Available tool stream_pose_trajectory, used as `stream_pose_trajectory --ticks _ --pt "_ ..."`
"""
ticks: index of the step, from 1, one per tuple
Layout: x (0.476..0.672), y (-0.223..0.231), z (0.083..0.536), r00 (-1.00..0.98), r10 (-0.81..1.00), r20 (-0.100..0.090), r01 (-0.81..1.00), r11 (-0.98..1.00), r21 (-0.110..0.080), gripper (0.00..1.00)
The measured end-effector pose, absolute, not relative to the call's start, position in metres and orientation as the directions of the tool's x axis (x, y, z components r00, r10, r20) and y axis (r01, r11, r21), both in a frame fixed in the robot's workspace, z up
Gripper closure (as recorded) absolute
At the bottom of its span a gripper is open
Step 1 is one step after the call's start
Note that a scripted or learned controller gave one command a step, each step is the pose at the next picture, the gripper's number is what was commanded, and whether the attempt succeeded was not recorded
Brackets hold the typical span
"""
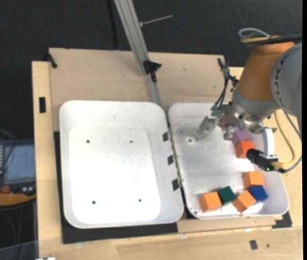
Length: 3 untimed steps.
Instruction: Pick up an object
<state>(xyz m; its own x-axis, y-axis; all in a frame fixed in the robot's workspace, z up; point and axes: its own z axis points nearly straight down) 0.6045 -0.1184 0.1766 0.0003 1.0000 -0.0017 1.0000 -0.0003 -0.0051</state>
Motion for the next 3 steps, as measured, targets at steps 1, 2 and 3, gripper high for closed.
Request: stream_pose_trajectory --ticks 1,2,3 --pt "0.595 -0.12 0.117 0.002 1.0 -0.002 1.0 -0.002 -0.005 0.0" --pt "0.596 -0.122 0.097 0.003 1.0 -0.003 1.0 -0.003 0.0 0.0" --pt "0.597 -0.122 0.109 0.011 1.0 0.0 1.0 -0.011 0.005 1.0"
